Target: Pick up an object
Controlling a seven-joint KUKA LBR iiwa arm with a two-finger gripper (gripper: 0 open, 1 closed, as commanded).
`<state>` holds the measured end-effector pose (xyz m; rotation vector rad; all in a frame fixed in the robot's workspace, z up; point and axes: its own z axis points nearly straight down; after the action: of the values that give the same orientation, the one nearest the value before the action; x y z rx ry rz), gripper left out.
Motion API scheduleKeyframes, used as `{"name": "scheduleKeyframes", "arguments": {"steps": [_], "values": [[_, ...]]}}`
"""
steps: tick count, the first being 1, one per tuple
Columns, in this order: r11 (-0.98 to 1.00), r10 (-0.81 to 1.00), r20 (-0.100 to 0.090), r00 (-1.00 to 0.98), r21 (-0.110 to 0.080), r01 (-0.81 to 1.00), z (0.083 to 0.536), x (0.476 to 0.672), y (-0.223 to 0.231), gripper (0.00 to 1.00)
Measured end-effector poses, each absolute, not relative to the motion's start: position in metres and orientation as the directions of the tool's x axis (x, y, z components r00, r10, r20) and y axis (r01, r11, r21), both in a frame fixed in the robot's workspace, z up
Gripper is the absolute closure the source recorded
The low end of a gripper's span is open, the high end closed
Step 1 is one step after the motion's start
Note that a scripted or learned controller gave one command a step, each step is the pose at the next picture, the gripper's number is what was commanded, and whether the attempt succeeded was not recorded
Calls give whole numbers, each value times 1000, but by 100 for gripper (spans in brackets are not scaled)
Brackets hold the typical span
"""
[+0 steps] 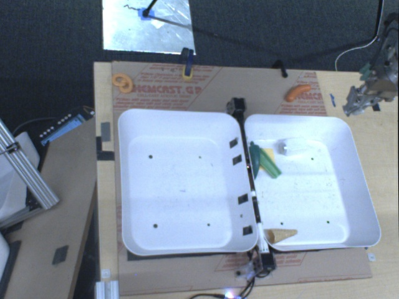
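Cone (282, 234) in right bin (355, 167); end effector (365, 98) outside bin, state indiscernible.

The brown cardboard sheet (249, 80) under the bins has red letters printed on it. Near the top left they look like "EMCAST G", but they are blurry. The other red print is too small to read.
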<state>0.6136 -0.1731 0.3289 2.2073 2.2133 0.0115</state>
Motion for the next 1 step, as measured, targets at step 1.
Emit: {"name": "scheduleKeyframes", "arguments": {"steps": [1], "values": [[18,1000,3,-18,16,1000,426,620,-48,100]]}}
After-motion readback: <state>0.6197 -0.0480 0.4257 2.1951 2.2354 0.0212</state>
